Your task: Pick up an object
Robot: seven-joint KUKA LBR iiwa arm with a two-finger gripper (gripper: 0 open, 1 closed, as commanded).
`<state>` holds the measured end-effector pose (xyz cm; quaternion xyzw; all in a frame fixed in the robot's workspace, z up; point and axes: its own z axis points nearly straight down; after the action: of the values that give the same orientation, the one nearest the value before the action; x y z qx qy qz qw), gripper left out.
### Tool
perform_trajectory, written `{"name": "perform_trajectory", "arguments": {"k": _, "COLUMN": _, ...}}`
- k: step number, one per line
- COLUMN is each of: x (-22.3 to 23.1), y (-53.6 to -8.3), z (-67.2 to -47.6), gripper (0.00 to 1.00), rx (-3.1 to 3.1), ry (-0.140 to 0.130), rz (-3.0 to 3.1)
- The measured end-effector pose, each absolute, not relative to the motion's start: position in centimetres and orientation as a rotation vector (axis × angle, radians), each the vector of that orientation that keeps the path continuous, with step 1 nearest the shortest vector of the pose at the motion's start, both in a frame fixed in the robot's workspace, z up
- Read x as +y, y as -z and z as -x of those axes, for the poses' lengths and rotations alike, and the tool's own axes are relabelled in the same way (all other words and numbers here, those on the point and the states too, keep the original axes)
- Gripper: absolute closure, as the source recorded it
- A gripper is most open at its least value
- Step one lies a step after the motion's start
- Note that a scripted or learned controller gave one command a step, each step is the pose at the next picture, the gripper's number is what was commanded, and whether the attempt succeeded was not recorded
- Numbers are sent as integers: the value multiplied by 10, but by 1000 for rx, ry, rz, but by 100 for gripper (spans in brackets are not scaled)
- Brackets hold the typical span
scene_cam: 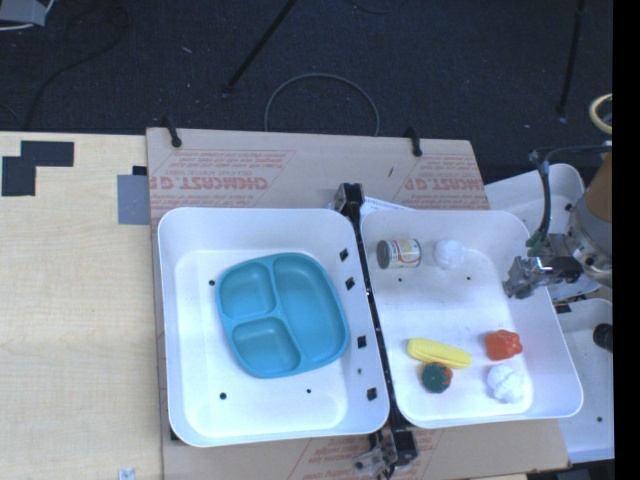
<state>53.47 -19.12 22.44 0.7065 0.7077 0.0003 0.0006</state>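
Observation:
The right bin (470,408) holds several small objects. A small can (399,254) lies on its side near the back, with a whitish round piece (449,254) beside it. Toward the front lie a yellow corn cob (438,352), a dark green ball (435,377), a red-orange piece (504,345) and a white lumpy piece (507,384). My gripper (524,277) hangs over the bin's right rim, well clear of all of them and nearest the red-orange piece. Nothing shows between its fingers.
The left bin (190,388) holds a blue sectioned plate (282,314). A black divider with clips (362,318) runs between the bins. Both bins rest on a cardboard sheet (300,173) on the wooden bench. Cables and white gear crowd the right edge.

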Motion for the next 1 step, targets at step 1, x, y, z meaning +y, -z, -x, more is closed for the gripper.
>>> {"name": "perform_trajectory", "arguments": {"k": 1, "x": -145, "y": -216, "z": -533, "gripper": 100, "rx": 2228, "ry": 1, "rz": -2221}}
